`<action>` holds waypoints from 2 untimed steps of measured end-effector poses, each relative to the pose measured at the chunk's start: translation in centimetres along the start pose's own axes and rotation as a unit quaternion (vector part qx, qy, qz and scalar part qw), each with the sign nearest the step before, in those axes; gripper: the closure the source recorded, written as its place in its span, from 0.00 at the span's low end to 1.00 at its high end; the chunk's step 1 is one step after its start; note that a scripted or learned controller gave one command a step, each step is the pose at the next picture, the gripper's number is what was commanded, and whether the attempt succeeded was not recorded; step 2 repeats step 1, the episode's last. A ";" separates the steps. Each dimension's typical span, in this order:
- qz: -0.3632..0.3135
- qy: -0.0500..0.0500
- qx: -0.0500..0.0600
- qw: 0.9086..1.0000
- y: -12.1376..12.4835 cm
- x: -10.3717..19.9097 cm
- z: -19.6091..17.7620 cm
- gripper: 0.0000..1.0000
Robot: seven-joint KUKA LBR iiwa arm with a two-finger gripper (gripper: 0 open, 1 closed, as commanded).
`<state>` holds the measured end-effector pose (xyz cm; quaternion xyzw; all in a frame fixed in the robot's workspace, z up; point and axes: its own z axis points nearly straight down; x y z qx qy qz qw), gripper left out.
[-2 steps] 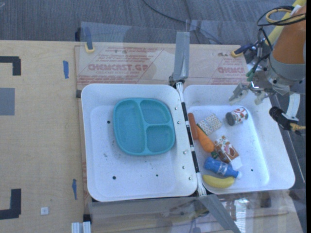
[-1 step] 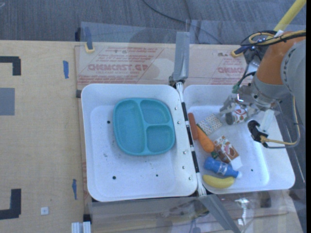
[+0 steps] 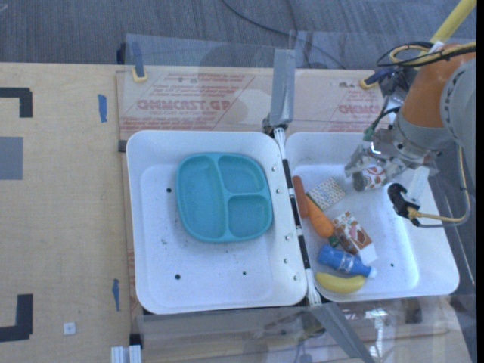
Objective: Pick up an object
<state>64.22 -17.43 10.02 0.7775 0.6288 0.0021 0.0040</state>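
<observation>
Grey two-finger gripper (image 3: 372, 166) sits low at the far side of the right white bin (image 3: 435, 267), finger state can't tell, with a small white-and-red printed carton (image 3: 373, 176) right under it; orange carrot (image 3: 314, 210), checkered packet (image 3: 327, 193), blue bottle (image 3: 342, 261), yellow banana (image 3: 340, 282) cluster left and nearer.

Teal divided plate (image 3: 224, 197) in left bin (image 3: 147, 278); carrot (image 3: 313, 210), bottle (image 3: 343, 262), banana (image 3: 340, 282) in right bin (image 3: 435, 267); tool (image 3: 372, 171) above.
</observation>
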 end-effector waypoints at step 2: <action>0.000 0.001 0.003 1.000 -1.0 -3.2 -7.3 1.00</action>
